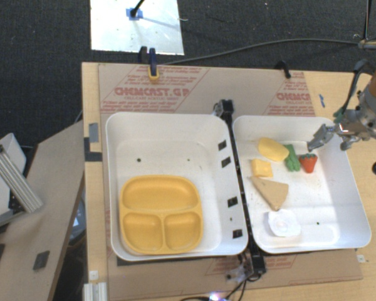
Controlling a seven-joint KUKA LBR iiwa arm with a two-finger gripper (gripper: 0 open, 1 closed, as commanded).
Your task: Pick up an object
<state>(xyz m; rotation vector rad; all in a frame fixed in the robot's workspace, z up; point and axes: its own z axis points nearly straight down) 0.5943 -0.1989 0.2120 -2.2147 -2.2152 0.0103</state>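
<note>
We see the gripper [331,138] over the right bin's [354,196] rim at about 2 o'clock. Can't tell from here whether it's released or clenched; nothing visible in it.

Pickable items all sit in the right bin. Yellow lemon-shaped piece [272,149] at 11 o'clock of bin centre, green piece [292,158] just beside it, red strawberry-like piece [308,162] touching the green one, close to the gripper at its 8 o'clock. Small yellow block [261,167] below the lemon shape, tan wedge [271,193] at 7 o'clock, white round piece [283,223] at 6 o'clock.

Left bin [122,137] holds a yellow divided tray [162,222] at its 6 o'clock.
</note>
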